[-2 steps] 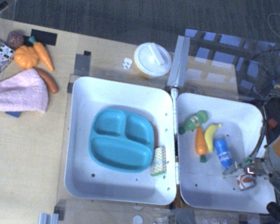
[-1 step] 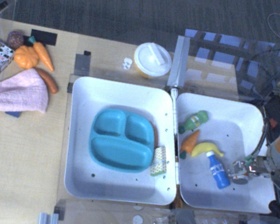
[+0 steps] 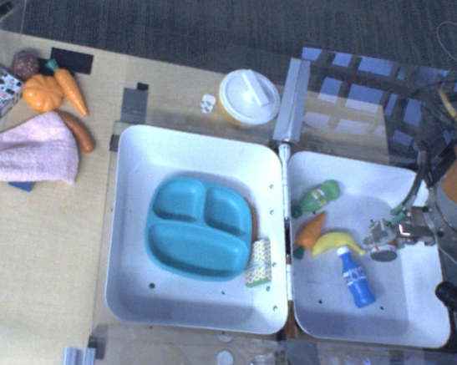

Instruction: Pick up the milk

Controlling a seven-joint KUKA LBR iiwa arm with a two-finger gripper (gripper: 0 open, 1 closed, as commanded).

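Arm over the right bin, milk bottle lying below the gripper.

The milk bottle (image 3: pixel 356 279), blue with a white cap, lies on its side on the floor of the right bin (image 3: pixel 411 325), its cap touching a banana (image 3: pixel 334 242). A carrot (image 3: pixel 309 230) and a green bottle (image 3: pixel 318 196) lie to the banana's left. The gripper (image 3: pixel 383 238) hangs just beyond the milk bottle's far end with nothing between its fingers; whether they are spread or closed cannot be told. The left bin (image 3: pixel 129 231) holds a blue divided plate (image 3: pixel 199 228) and a sponge (image 3: pixel 260 262).
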